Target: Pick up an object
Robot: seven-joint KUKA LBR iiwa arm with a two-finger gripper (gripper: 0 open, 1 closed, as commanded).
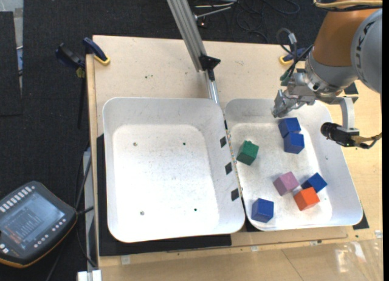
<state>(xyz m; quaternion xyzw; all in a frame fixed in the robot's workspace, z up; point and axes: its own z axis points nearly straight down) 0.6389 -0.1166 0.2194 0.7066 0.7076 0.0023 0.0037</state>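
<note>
The right bin (340,210) holds several small blocks. A green block (247,152) lies near its left side. Two blue blocks (292,134) sit close together at the back, one just behind the other. Toward the front are a purple block (285,182), an orange block (306,197) with a blue block (316,182) touching it, and one more blue block (262,209). My gripper (281,107) hangs over the back of the right bin, just behind and left of the pair of blue blocks. Nothing shows between its tips.
The left bin (121,152) lies beside the right one, with black clips (228,167) along the shared rim. A slanted metal strut (185,21) reaches down to the bins' back edge. Cables (343,134) hang by the right bin's right wall. A teach pendant (30,222) lies front left.
</note>
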